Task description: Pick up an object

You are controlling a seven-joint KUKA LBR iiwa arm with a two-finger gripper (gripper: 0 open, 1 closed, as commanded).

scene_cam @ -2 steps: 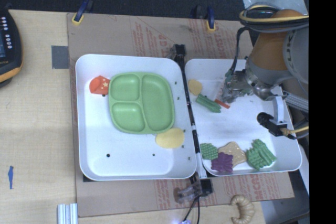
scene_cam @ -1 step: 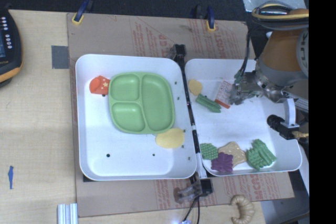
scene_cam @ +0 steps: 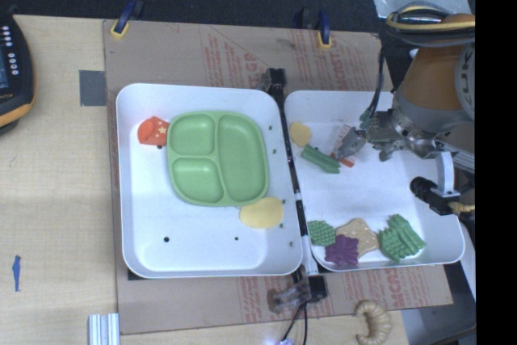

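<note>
Nearest candidate: dark green elongated toy piece (scene_cam: pixel 320 159), lying flat at a slant in the upper left of the right-hand white shallow bin (scene_cam: pixel 367 210). Claw (scene_cam: pixel 352 145) sits just beside its right end, over the bin; a small red bit shows at its tip. Can't tell how far the claw is open or whether it has hold of anything.

Same bin: pale yellow round piece (scene_cam: pixel 300 132) near the top-left corner, just up-left of the green piece. Along the front edge: green knobbly piece (scene_cam: pixel 321 233), purple grape-like toy (scene_cam: pixel 342 250), tan flat piece (scene_cam: pixel 360 236), green ridged piece (scene_cam: pixel 401 237), clustered close together.

Left-hand white bin (scene_cam: pixel 145 242): light green three-compartment plastic plate (scene_cam: pixel 218 157), orange-red piece (scene_cam: pixel 153 131) touching its left edge, yellow lemon-like piece (scene_cam: pixel 262 212) at its lower-right corner.

Grey arm with orange band (scene_cam: pixel 432 85) comes in from the right. Bins rest on brown cardboard sheet (scene_cam: pixel 210 56) clamped to the bench (scene_cam: pixel 48 198).
</note>
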